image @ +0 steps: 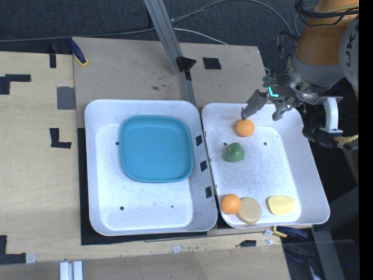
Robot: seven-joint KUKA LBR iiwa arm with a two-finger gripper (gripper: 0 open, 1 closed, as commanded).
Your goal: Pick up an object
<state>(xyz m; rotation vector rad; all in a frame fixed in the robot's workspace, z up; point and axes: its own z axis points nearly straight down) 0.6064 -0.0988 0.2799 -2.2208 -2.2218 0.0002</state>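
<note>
The right bin (303, 174) holds an orange ball (245, 128) near its far edge and a green object (234, 152) just in front of it. Along its near edge lie a second orange ball (231, 203), a tan round piece (250, 210) and a yellow piece (281, 205). My gripper (267, 108) hangs open above the bin's far edge, its fingers spread wide. The left fingertip is just above the orange ball and the right one is off to the ball's right. Nothing is between the fingers.
The left bin (99, 156) carries a blue square plate (156, 147). A grey metal pole (166, 31) slants down to the gap between the bins at the far side. Cables trail behind the arm at the upper right.
</note>
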